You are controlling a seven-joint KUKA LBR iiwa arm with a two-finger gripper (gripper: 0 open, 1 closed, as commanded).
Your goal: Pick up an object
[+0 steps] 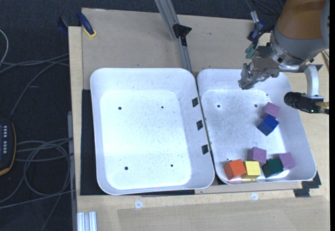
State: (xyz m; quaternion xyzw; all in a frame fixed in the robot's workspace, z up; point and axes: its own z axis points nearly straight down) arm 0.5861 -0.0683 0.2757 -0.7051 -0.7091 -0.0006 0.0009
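I see the pincer over the right bin's far edge; grip state unclear. Blocks lie below-right.

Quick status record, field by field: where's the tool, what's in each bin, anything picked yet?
tool: over the right bin's far edge, nothing visibly held
right bin: seven blocks
near edge: orange block, yellow block, green block, two purple blocks
middle right: blue block touching another purple block
left bin: no blocks
picked: not yet
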